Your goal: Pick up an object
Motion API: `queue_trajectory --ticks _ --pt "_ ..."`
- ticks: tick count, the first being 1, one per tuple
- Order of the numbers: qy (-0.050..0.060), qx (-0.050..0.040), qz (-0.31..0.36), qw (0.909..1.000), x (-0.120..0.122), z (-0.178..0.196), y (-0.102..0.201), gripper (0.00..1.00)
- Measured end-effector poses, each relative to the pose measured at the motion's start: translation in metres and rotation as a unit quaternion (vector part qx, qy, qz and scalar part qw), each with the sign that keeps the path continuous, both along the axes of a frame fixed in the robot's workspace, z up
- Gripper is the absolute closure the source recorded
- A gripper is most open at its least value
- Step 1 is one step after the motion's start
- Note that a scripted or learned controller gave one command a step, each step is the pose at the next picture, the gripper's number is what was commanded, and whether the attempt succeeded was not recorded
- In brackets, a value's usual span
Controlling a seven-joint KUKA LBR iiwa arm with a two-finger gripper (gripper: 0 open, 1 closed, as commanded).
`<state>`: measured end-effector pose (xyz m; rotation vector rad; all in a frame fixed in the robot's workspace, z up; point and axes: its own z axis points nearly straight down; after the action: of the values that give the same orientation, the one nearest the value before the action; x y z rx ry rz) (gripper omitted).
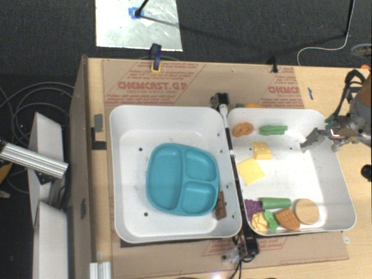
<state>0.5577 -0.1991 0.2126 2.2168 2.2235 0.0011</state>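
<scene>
- Grey arm reaching in at the right edge, its gripper (311, 139) hanging over the upper right corner of the right bin (334, 173); whether the fingers are spread or closed cannot be told, and nothing is showing between them.
- Green cylinder (272, 130) and orange round piece (242, 129) lying to the left of the fingers, along the bin's far wall.
- Yellow block (262, 150) and yellow flat slice (250, 171) lying left of and below the fingers, near the bin's middle, just beside each other.
- Purple piece (252, 206), second green cylinder (274, 203), tan round piece (307, 211) and brown ridged piece (286, 218) crowding together in the near part of the bin, well apart from the fingers.
- Teal divided plate (182, 179) resting in the left bin (168, 121), far left of the fingers, with a small brown piece (221, 205) just beside its right edge.
</scene>
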Motion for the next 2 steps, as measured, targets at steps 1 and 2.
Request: queue_trajectory --ticks 1,2 --pt "0.000 0.0005 0.003 1.0000 0.065 -0.051 0.027 0.00" --pt "0.000 0.0013 0.003 1.0000 0.051 -0.041 0.087 0.00"
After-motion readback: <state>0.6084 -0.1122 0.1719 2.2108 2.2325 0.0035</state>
